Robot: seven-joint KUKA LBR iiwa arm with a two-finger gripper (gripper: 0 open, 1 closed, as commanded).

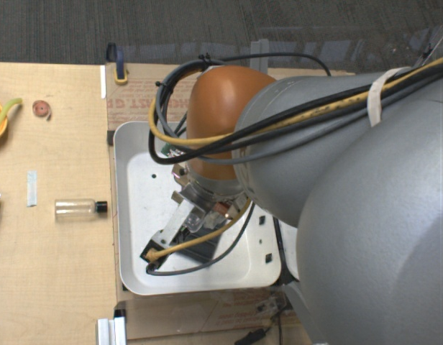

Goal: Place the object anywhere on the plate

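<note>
Camera view: claw (196,220) is hanging low inside the white bin (131,214), the arm (336,164) hiding it; its opening cannot be told, nor where the object is lying. Advise confirming a firm grasp before lifting toward the plate.

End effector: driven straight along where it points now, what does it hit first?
Likely the floor of the white bin just beneath the end effector; I see no object in that line, but depth is unclear.
</note>
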